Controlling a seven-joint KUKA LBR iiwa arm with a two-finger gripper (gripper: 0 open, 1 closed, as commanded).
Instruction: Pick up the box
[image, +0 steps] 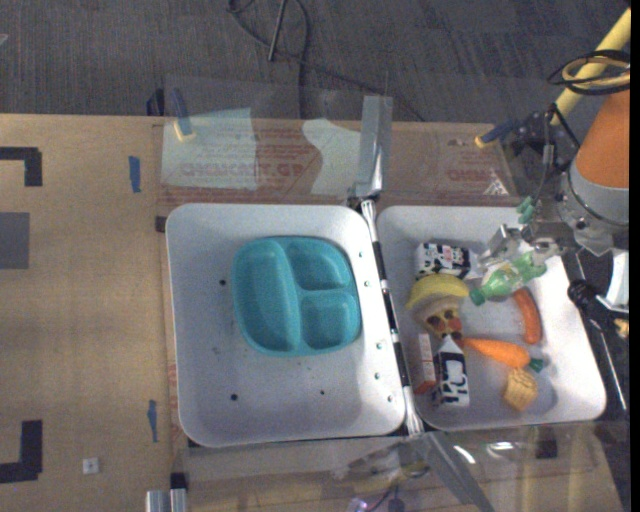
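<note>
Camera view — box (443, 260) in right bin (585, 370), just left of tool (515, 240) — tool's grip state unclear.

I read no legible text; the reddish print on the brown cardboard sheet (225, 165) is too blurred.

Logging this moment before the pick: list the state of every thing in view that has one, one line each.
Teal three-compartment plate: flat in the left white bin, nothing on it.
Black-and-white cow-print box: lying at the back of the right white bin, not gripped.
Black-and-white bottle: lying down.
Green bottle: lying on its side, under the gripper.
Orange carrot: lying flat.
Gripper: above the right bin's back.
</note>
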